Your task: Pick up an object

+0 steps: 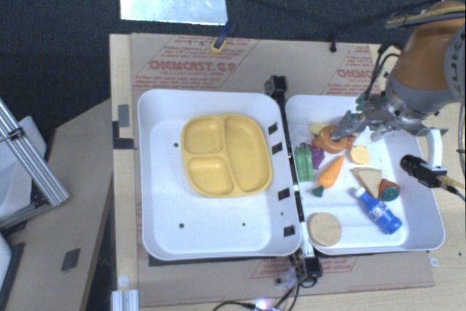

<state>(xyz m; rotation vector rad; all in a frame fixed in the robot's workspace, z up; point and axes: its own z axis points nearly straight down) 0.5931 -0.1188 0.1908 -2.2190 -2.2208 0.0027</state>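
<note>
White moulded plastic forms both shallow bins, which sit side by side on a brown printed cardboard sheet (196,58) over the bench. In the left bin (156,156) lies a yellow tray (224,155), smooth and matte, rounded at its corners and divided into three compartments.

In the right bin (429,222) is a cluster of small toy foods. An orange ring (333,140), glossy and doughnut-shaped, lies at the far left of the cluster with a pale yellow piece just behind it. Near it on the left are a purple lump (317,155) and a ribbed green piece (303,162) close to the bin's left wall. A tapered orange carrot (330,172) with a green tip slants toward the near left. A small round yellow disc (360,154) sits right of the ring; a tan wedge (368,178) lies nearer, touching a teal and red piece (389,190). A blue bottle (380,213) with a white cap lies on its side, and a flat tan round cookie (325,228) rests at the near left corner.

Entering from the right, the arm shows its orange band (429,58) above a grey wrist, angled down and leftward over the far part of the right bin. Its gripper (348,129) is low, right at the orange ring's far edge; whether the fingers are spread or closed cannot be made out.
</note>
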